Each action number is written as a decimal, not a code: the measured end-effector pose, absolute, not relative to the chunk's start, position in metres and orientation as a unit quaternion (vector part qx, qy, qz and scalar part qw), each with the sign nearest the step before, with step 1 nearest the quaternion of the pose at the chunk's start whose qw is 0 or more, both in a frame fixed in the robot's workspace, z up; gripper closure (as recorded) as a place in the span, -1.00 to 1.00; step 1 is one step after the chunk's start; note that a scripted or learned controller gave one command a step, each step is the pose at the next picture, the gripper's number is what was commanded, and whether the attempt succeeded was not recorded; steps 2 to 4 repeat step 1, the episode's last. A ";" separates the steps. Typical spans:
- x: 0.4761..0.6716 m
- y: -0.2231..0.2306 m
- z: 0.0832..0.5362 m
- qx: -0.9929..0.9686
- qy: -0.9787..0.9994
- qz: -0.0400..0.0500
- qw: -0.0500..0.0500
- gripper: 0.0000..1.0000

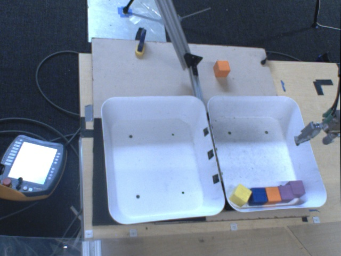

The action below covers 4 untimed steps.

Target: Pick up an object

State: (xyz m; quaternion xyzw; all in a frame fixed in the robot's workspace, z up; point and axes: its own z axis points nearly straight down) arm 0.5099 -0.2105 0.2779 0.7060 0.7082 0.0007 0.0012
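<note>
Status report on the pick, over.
Gripper at right bin's right rim, holding nothing. Yellow, blue, orange and purple blocks lined along bin's near wall. Nothing in the way.

Arm cut off by the right edge, gripper (311, 133) small and blurred with finger state unclear, pale purple cube (286, 192) partly hidden behind darker one (297, 188), pendant (29, 167) cut by left edge

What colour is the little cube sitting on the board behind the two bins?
Orange; the cube shows clearly in the camera view.
</note>
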 end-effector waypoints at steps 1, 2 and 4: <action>0.526 -0.211 0.150 0.706 0.708 -0.001 -0.002 -1.00; 0.526 -0.211 0.150 0.706 0.708 -0.001 -0.002 -1.00; 0.526 -0.211 0.150 0.706 0.708 -0.001 -0.002 -1.00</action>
